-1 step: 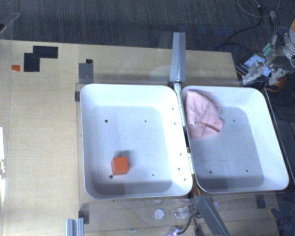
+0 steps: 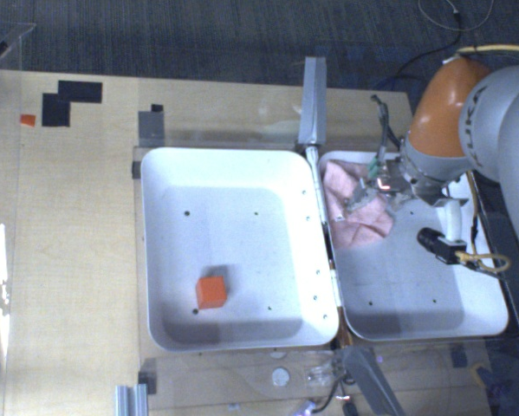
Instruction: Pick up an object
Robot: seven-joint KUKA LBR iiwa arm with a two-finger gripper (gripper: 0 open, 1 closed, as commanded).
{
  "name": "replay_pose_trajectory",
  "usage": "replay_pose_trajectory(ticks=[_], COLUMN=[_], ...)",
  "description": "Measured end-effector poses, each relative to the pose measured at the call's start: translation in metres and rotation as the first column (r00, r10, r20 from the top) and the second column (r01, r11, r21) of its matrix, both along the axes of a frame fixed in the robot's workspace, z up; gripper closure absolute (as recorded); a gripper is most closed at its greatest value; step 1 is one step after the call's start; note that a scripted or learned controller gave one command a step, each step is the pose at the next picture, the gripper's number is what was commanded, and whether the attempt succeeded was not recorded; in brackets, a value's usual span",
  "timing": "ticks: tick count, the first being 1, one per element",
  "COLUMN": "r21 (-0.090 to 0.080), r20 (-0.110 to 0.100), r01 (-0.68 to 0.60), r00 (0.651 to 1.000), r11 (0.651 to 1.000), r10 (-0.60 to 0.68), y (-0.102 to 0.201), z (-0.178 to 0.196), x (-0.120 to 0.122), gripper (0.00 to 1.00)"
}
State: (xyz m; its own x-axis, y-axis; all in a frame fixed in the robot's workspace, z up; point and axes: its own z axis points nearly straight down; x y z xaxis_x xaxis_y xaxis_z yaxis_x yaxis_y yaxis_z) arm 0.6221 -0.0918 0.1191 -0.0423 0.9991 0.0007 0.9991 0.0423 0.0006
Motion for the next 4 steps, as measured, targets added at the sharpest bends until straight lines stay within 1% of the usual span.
replay_pose_trajectory(ticks=[1,2,3,4], r21=[-0.001,-0.007,-0.006,-0.009], r20=[0.017,0.022,0.021,0.022], r01=[-0.104,-0.126,-0.217,-0.237], r00=[0.994,0.992,0.976,0.971], r11=[0.995,0.992,0.976,0.971], r10=[0.104,0.126,0.217,0.237], y=[-0.021,-0.008,-0.034,-0.004], z=[-0.026,-0.026,-0.026,-0.026], x=[-0.004,-0.007,-0.019,-0.025], gripper=[0.0,0.0,0.0,0.0])
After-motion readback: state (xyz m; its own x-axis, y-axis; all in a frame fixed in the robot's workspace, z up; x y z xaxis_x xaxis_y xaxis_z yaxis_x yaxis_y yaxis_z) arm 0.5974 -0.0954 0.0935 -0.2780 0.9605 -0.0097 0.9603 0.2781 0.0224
